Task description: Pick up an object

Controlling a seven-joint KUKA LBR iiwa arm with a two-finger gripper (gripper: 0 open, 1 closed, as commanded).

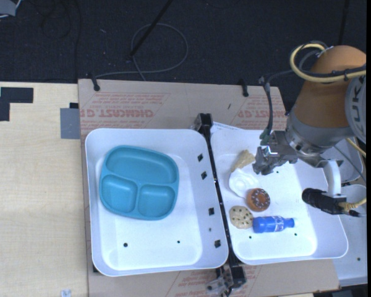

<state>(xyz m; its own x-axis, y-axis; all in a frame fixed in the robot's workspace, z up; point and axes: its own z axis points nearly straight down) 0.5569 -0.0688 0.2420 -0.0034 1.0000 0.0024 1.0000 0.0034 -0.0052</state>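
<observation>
Four small things crowd the right bin [321,243]: a tan wedge [243,160], a white piece [240,182], a donut [258,199], a cookie [240,216], and a blue bottle [272,224] makes five. The gripper [267,161] hangs over the upper part of that bin, just beside the wedge and near the white piece; whether it is spread or closed I cannot tell from here. Nothing sits in it that I can see. My worry is the clutter: the donut, cookie and bottle touch or nearly touch, so a descent there may nudge neighbours or catch two. The wedge looks likely to slip aside. A blue tray [138,182] rests in the left bin [99,240]
</observation>
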